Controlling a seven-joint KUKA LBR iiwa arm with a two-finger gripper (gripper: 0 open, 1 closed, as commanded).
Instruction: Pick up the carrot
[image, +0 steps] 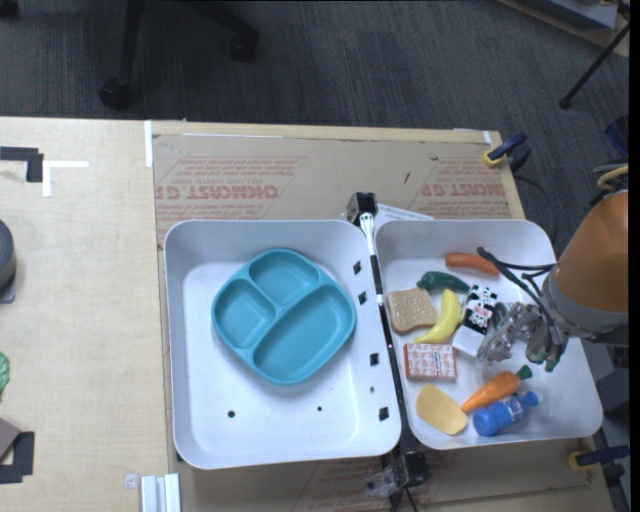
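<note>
One carrot (491, 390) lies in the right bin (570, 300), toward the lower right of the frame; its long axis runs on a slant, the leafy green end up and right near the gripper, the orange tip down and left; a blue bottle (504, 414) lies just below it, touching or nearly so, and a pale yellow disc (441, 409) sits at its lower-left tip; a small printed packet (431, 361) lies to its left, with a banana (444, 317), a slice of bread (409, 309), a black-and-white cow toy (482, 306), a dark green vegetable (441, 282) and an orange sausage-shaped piece (472, 263) higher up; the gripper (519, 336) hangs just above the carrot's top end, its jaws apart with nothing between them; the left bin (190, 420) bears a blue divided plate (284, 315).
</note>
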